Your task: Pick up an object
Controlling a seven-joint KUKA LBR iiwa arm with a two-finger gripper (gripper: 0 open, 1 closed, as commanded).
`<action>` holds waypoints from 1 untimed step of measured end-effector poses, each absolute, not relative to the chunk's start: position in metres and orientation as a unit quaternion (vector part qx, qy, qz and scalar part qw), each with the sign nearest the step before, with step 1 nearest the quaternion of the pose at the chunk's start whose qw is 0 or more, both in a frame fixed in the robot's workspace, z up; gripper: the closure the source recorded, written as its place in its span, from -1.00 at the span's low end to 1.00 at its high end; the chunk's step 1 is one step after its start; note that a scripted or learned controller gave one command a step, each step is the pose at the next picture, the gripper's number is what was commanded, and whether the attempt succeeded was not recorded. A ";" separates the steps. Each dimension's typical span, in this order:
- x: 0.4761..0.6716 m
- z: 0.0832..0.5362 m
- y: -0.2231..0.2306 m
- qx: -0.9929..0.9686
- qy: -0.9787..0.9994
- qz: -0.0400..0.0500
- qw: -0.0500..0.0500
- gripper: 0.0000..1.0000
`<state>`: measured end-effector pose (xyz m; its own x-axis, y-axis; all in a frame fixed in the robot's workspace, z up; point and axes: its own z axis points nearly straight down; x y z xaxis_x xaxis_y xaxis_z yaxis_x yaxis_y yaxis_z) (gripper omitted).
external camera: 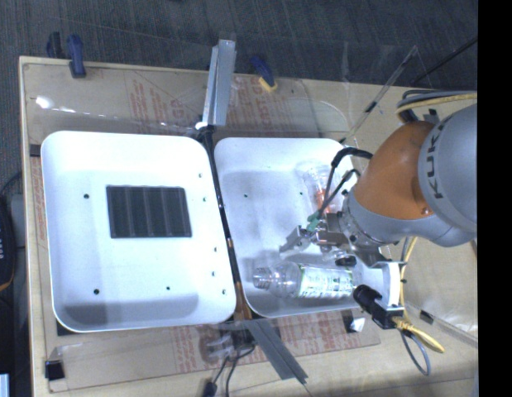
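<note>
Arm low over the right bin (239, 172), beside its right wall.
Gripper (309, 236) fingers look slightly parted, holding nothing; one clear bottle (309, 282) lies along the near edge. One dark grate (148, 212) sits in the left bin (65, 164).

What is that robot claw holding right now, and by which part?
Nothing visibly: the gripper hangs over the right bin, just above a clear plastic bottle lying on its side.

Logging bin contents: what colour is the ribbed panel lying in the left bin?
Dark grey, nearly black; the ribbed panel shows clearly in the camera view against the white left bin.
</note>
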<state>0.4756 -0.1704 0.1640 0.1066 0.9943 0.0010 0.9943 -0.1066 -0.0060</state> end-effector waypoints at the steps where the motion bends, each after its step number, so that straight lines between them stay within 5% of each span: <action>1: 0.521 0.160 -0.193 -0.737 -0.676 0.001 0.002 -1.00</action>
<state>0.5215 -0.1927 0.1604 0.0851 0.9964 0.0012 0.9964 -0.0851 -0.0032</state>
